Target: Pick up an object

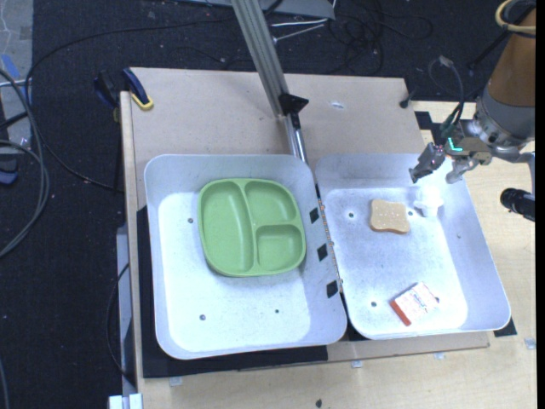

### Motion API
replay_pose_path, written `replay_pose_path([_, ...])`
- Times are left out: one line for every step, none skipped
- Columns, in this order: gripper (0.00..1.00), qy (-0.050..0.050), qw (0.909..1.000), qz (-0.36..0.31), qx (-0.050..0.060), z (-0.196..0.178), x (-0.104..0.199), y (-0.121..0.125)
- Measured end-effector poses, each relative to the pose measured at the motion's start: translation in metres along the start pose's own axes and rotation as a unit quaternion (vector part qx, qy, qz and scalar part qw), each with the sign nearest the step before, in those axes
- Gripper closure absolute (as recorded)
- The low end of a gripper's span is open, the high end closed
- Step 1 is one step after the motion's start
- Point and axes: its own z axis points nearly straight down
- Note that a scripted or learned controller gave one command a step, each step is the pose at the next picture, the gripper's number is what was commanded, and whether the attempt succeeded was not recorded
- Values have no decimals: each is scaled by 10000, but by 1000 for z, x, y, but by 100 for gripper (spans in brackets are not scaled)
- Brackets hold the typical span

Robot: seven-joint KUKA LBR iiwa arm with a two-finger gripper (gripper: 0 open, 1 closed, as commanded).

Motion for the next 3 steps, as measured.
replay_pose_path([0,-4,10000,-3,-20,-2,0,1])
replay_pose_path([0,5,10000,3,11,59,3,-6])
replay_pose_path([0,1,10000,4,2,103,2,-8])
